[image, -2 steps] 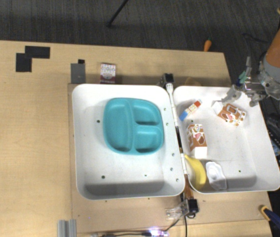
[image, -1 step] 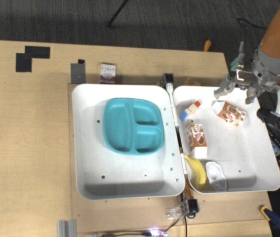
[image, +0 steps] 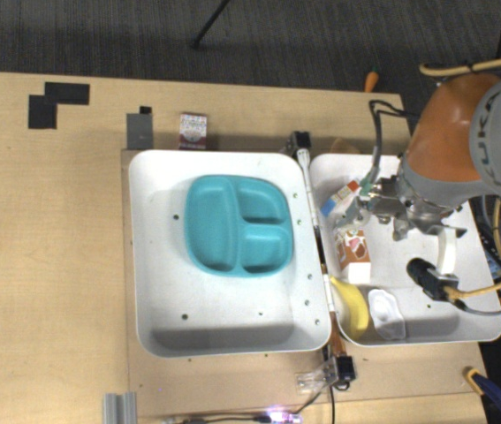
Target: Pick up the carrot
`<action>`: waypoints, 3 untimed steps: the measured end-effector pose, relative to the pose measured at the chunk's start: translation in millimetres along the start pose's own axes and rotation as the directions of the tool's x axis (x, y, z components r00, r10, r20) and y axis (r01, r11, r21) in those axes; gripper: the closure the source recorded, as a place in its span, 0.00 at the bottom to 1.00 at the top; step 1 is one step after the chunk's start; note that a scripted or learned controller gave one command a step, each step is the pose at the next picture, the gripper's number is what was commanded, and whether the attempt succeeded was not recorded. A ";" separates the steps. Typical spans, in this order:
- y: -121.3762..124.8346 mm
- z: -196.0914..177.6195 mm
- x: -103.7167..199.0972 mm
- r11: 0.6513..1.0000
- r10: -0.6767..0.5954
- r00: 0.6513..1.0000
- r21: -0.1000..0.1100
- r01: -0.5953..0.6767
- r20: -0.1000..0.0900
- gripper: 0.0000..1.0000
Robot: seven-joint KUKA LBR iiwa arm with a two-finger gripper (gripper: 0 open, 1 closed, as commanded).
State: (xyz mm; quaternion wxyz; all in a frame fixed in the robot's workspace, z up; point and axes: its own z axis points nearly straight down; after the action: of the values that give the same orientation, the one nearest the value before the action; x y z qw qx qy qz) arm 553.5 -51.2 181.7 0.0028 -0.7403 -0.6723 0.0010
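Though dark-floored beyond, pale wooden bench (image: 47, 254) throughout.

arm (image: 480, 122) cut off at right edge — right bin (image: 489, 316) partly hidden

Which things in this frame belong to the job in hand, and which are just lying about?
Job in hand:
- end effector, over the right bin
- carrot: cannot pick it out for certain among the clutter there

Lying about:
- teal plate in the left bin
- banana
- brown packet

Carrot (image: 351, 189): indistinct orange bit, right bin (image: 427, 336)
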 end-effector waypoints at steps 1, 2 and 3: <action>-42.6 -2.0 55.3 0.971 0.240 0.971 -0.002 -0.240 -0.002 0.00; -50.9 -27.6 -55.4 0.936 -0.350 0.937 -0.010 0.351 0.008 0.00; -66.6 -2.2 32.5 0.997 -0.078 0.997 -0.007 0.078 -0.002 0.00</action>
State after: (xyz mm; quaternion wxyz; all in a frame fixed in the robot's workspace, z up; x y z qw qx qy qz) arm 490.3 -12.5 184.4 0.0012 -0.7136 -0.7005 -0.0021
